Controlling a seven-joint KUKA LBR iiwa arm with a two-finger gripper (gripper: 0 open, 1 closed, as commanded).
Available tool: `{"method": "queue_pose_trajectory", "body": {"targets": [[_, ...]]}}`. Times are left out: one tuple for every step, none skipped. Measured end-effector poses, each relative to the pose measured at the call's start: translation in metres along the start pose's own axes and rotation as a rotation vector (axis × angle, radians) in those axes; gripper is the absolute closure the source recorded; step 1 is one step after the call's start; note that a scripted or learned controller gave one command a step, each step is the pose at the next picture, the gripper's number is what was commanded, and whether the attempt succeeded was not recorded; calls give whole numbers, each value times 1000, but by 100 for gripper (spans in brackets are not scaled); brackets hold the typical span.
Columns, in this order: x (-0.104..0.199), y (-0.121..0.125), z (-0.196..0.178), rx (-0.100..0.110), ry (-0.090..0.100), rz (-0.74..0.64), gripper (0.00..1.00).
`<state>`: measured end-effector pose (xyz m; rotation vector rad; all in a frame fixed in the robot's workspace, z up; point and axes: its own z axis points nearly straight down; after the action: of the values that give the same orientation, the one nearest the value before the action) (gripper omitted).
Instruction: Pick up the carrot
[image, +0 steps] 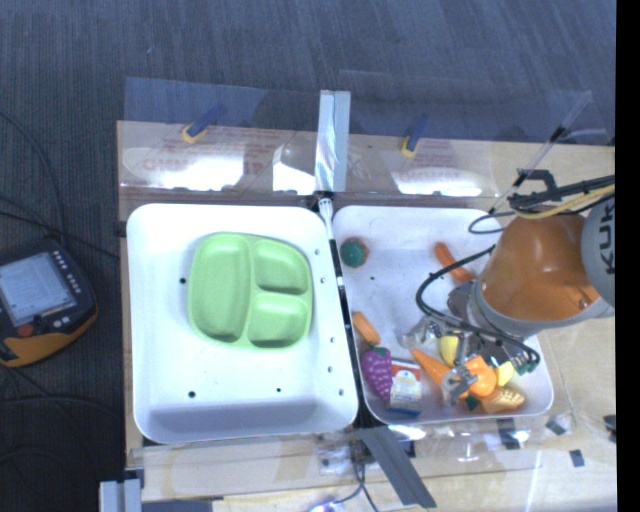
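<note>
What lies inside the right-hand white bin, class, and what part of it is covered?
The right bin holds a green ball, purple grapes, orange carrot pieces and other toy food. The arm covers its right side.

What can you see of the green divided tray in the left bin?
The green tray is a light green, rounded-rectangle plate that looks like matte plastic. It has three compartments: one long one on its left side and two smaller ones on its right, split by raised ridges. It lies flat on the floor of the left white bin, toward the bin's upper middle, slightly rotated. No item sits in any compartment, and it touches only the bin floor.
</note>
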<state>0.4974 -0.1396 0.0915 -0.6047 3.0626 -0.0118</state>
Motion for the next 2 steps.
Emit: {"method": "queue_pose_trajectory", "body": {"targets": [[-2, 1, -11, 1, -1, -2, 100], [-19, -8, -152, -10, 10, -262, 100]]}}
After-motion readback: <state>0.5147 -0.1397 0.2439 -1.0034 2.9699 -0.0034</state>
